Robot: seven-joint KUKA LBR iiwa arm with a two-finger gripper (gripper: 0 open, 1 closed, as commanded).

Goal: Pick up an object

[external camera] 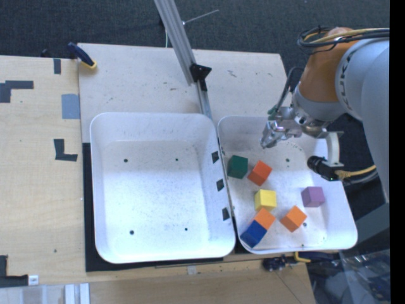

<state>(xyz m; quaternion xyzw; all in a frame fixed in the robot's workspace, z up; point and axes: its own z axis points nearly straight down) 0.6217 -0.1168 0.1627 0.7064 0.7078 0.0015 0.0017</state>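
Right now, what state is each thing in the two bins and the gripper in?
gripper: above the right bin's far end, nothing seen in it
green block: resting in the right bin
orange block by green: resting, tilted
yellow block: resting
purple block: resting, apart
orange block on blue: touching the blue block
right orange block: resting

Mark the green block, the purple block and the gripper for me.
green block (238, 166), camera view, middle of its top face
purple block (312, 196), camera view, middle of its top face
gripper (271, 139), camera view, at its fingertips
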